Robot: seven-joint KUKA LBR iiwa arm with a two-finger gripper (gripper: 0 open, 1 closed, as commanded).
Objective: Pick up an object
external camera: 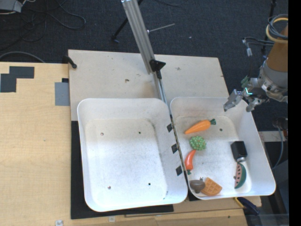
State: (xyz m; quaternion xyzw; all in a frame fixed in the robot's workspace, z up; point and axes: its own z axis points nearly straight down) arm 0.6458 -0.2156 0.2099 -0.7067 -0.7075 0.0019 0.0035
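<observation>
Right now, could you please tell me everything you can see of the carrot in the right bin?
The carrot looks like a plastic toy: a smooth orange tapered body with a small dark green stem at its upper right end. It lies flat and aslant on the floor of the right bin, in its upper part, tip pointing lower left. Nothing touches it; a green knobbly toy lies just below.

1. You are looking down at a robotics lab bench (113,74).
2. Two white bins (124,154) sit side by side under an aluminium rail (141,36).
3. Loose cables (56,6) trail over dark carpet (207,22); toy food (197,142) fills one bin.
</observation>
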